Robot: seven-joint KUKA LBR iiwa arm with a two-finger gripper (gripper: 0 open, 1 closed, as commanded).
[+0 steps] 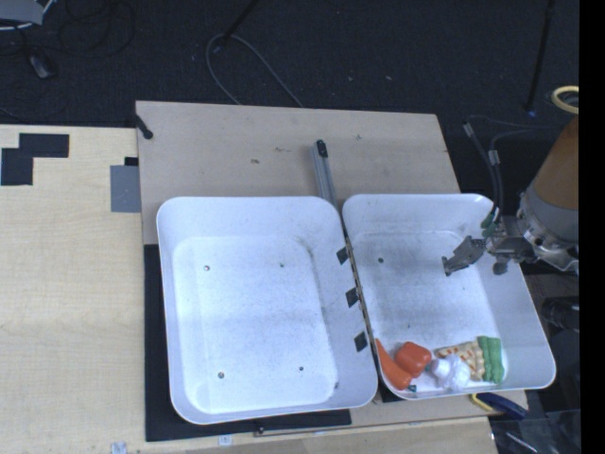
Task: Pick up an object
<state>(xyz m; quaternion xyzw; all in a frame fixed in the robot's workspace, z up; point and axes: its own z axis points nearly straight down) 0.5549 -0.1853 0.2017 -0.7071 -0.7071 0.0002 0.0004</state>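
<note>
Objects are seen bunched in the near corner of the right bin (510, 296), against its front wall: an orange-red plastic piece (412, 357) with a thinner orange strip (391, 371) running off toward the divider, a small white crumpled item (444, 373) just right of it, a tan patterned item (463, 356) touching that, and a green ridged item (492, 358) at the far right end of the cluster. All are lying flat on the bin floor, touching or nearly touching each other; exact identity can't be made out at this resolution

A bit of blue and yellow (498, 404) is visible just outside the right bin's front rim

Left bin (189, 253) is seen beside it, sharing the middle divider, where three small dark clips (352, 297) are spaced along the edge

Further back, the gripper (465, 255) is positioned over the mid-right part of the right bin, well apart from the object cluster. Dark fingers are pointed toward the bin centre; whether they are spread or pressed together cannot be told from this angle. Nothing is seen between them. The grey arm with orange band (565, 173) is entering from the right edge

Behind the bins, a dark grey rod (324, 168) is lying on the bench board (246, 149), pointing at the divider
</note>
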